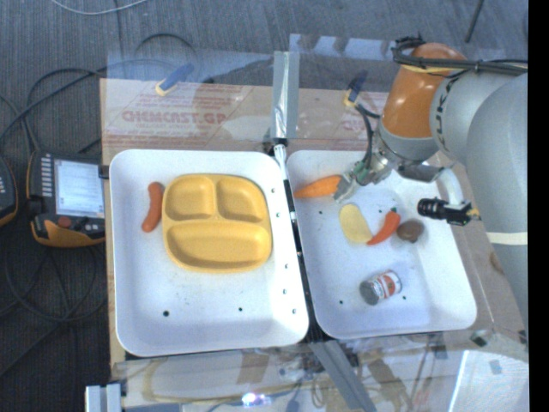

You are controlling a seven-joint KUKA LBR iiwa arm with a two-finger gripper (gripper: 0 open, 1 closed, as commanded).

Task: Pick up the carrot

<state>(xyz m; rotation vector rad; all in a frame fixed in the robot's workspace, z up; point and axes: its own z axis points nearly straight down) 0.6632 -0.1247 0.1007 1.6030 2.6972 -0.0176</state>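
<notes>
Camera view: nearest the lower edge, a small can is seen lying on its side in the right bin. Farther up, a pale yellow piece, a small orange chilli-like item and a brown lump are set close together in the same bin. In the left bin, a yellow tray is placed near the middle, with a sausage just beside its left edge. The carrot is found at the far left corner of the right bin, lying flat. The gripper is positioned at the carrot's thick right end, seemingly touching it; how wide it stands cannot be told, and no grasp is shown. Beyond the bins, cardboard is laid on the bench.
</notes>
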